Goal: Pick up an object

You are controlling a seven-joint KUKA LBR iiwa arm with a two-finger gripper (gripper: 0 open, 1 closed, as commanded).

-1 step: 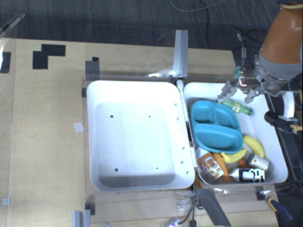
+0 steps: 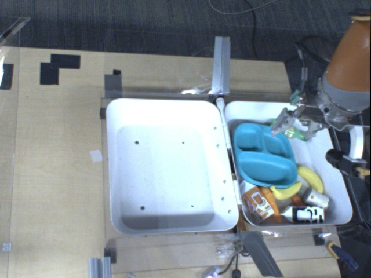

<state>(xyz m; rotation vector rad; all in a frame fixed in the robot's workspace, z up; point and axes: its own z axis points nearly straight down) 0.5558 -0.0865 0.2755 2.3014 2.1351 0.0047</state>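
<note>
My gripper (image 2: 297, 125) hangs over the back of the right bin (image 2: 342, 213), just past the far right corner of a blue divided plate (image 2: 264, 155). Its two grey fingers stand apart, so it is open, and nothing sits clearly between them. A small greenish object (image 2: 299, 134) lies right under the fingers, partly hidden by them. Two yellow bananas (image 2: 301, 184) lie by the plate's front right edge. At the bin's front are a brown packet (image 2: 259, 203) and a black bottle with a white label (image 2: 307, 215).
The left bin (image 2: 168, 167) is a white tray with small holes in its floor. A metal post (image 2: 221, 65) rises behind the seam between the bins. Black cables run at the right beside the arm's orange band (image 2: 353, 51).
</note>
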